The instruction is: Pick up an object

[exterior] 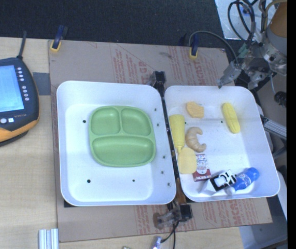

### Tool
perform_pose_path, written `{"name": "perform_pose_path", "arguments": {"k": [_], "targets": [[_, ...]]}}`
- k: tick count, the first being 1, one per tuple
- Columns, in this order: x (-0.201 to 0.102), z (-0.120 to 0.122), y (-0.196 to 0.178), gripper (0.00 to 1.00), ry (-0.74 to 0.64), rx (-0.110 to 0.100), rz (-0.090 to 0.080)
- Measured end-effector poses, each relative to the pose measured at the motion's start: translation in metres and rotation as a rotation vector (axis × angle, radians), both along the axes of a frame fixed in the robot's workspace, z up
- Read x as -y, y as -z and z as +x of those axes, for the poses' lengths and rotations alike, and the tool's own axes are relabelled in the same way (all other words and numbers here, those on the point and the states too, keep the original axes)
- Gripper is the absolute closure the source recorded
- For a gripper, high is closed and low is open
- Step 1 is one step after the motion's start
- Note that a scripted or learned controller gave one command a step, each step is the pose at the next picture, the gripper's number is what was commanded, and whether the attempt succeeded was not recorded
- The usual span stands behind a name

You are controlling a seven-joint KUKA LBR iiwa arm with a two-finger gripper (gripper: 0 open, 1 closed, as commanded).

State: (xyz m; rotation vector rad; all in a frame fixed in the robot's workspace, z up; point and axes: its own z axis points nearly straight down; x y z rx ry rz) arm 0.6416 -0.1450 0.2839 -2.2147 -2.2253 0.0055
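Observation:
My gripper hangs over the far rim of the right bin, open, with nothing between its fingers. Below it in that bin lie a yellow corn cob, a small orange-yellow piece, a tan croissant, a long yellow block and a pale yellow lump. Near the front edge are a red-and-white packet, a black-and-white item and a blue bottle. The corn cob is the closest thing to the gripper.
The left bin holds a green divided plate. A tablet pendant lies on the bench at far left. Clamps hold the cardboard base, and black cables loop above the wrist at top right.

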Motion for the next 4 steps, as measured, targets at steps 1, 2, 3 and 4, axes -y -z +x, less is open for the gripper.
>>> {"name": "perform_pose_path", "arguments": {"k": [1, 2, 3, 4], "targets": [[0.068, -0.001, 0.083, 0.0, 0.001, -0.002, -0.002], [0.055, 0.013, 0.194, 0.0, -0.001, -0.003, 0.0], [0.057, 0.015, 0.181, 1.0, -0.003, 0.0, -0.001], [0.004, 0.015, 0.119, 1.0, 0.001, 0.005, 0.001]]}}
